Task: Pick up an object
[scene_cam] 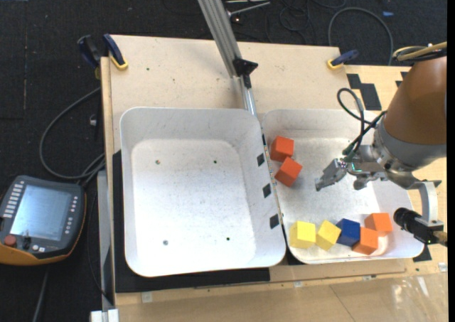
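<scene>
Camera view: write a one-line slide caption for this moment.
Gripper hovers in the right bin beside two orange blocks; yellow, blue and orange blocks line its near edge.

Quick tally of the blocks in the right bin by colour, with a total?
Orange blocks: 4
Yellow blocks: 2
Blue block: 1
Total: 7, all in the right bin.

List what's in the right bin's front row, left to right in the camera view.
Yellow block → second yellow block → blue block → orange block, with another orange block just behind it.
</scene>
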`<state>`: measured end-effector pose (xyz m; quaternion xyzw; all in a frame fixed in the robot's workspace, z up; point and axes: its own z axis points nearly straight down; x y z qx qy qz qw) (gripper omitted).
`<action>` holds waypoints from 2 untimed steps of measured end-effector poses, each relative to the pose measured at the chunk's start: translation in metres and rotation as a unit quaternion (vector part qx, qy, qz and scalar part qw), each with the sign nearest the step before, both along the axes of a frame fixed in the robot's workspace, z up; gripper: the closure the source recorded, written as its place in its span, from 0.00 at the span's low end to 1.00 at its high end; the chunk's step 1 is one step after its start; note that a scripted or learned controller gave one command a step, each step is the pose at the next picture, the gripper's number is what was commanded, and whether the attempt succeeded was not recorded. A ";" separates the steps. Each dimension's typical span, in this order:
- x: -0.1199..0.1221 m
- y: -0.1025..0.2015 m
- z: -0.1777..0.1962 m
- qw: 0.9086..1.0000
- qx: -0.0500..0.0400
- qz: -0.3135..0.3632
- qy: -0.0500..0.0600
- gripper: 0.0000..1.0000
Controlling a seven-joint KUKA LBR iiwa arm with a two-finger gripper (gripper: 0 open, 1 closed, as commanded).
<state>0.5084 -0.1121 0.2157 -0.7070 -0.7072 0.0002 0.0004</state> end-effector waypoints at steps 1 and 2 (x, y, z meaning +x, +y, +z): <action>0.012 0.005 -0.122 1.000 -0.001 -0.001 -0.001 0.00; -0.019 0.010 -0.120 1.000 0.000 -0.001 -0.002 0.00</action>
